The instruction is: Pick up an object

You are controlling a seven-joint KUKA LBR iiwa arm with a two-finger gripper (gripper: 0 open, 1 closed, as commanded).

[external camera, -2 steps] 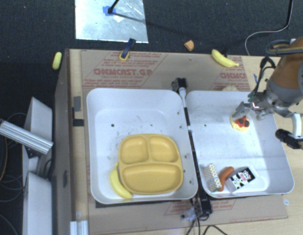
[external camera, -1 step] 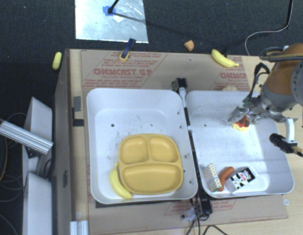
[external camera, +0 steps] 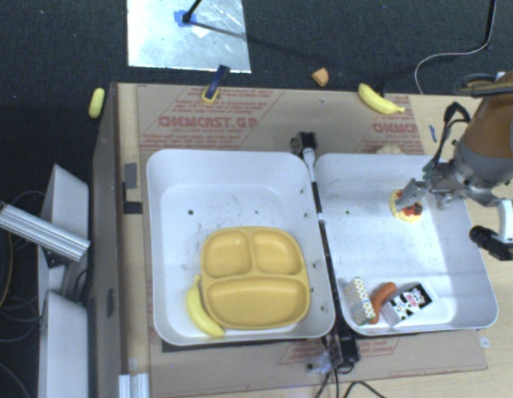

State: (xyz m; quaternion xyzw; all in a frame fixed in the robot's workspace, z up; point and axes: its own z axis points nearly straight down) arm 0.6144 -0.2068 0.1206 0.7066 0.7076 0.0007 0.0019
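Nearest the camera in the right bin [external camera: 455, 247], a small cluster lies against the front wall: a corn piece [external camera: 360, 297], an orange sausage [external camera: 380, 294] and a black-and-white block [external camera: 409, 299]. Farther back, near that bin's rear right corner, the hand [external camera: 418, 191] sits just over a small red-and-yellow object [external camera: 407, 206], evidently positioned for pickup. How far the hand is open, and whether it grips anything, cannot be told.
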